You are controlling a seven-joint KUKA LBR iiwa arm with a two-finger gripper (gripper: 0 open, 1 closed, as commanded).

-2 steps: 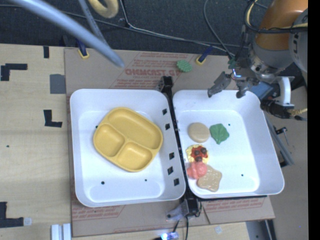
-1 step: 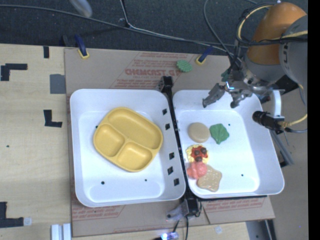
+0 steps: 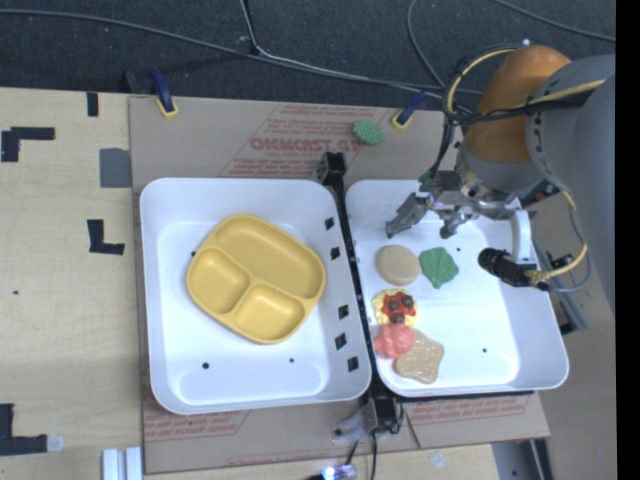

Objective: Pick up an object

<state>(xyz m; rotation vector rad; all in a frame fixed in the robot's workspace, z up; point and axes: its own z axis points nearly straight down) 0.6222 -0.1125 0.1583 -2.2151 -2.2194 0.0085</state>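
Cardboard [image 3: 290, 138] bearing unreadable red lettering

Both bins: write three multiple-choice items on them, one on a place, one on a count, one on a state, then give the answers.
1. Where does the yellow tray lie?
A. in the left bin
B. in the right bin
C. on the cardboard

2. How many compartments does the tray have?
A. one
B. three
C. five

3. How do the fingers of the gripper stand?
A. shut on the green piece
B. shut on the tan disc
C. spread open, holding nothing

Answers: 1 A, the tray sits inside the left bin's walls. 2 B, ridges split it into one long and two smaller sections. 3 C, both fingers are spread apart above the right bin's far end with bare white floor between them.
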